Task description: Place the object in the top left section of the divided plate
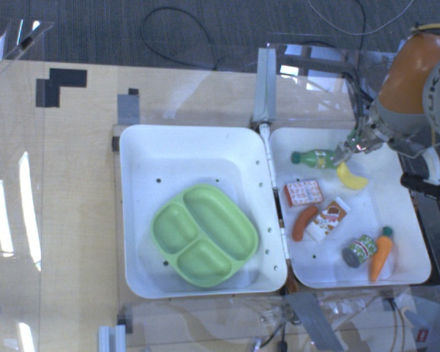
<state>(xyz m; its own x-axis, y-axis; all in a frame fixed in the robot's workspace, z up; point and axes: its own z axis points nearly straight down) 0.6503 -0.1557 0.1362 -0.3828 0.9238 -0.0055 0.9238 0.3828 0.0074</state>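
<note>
A green divided plate [205,235] lies in the left bin [139,196], tilted, with three sections that hold nothing. My gripper [347,151] hangs low over the back of the right bin [418,270], right beside the green bottle [313,158] and just above the yellow banana [351,177]. The grey arm with its orange band [414,72] reaches in from the upper right. The fingertips are small and dark against the bin floor.
The right bin also holds a red-patterned box [303,193], a sausage [304,222], a small red-and-white carton [328,219], a can [359,250] and an orange carrot [380,253]. A metal post [264,86] stands between the bins at the back.
</note>
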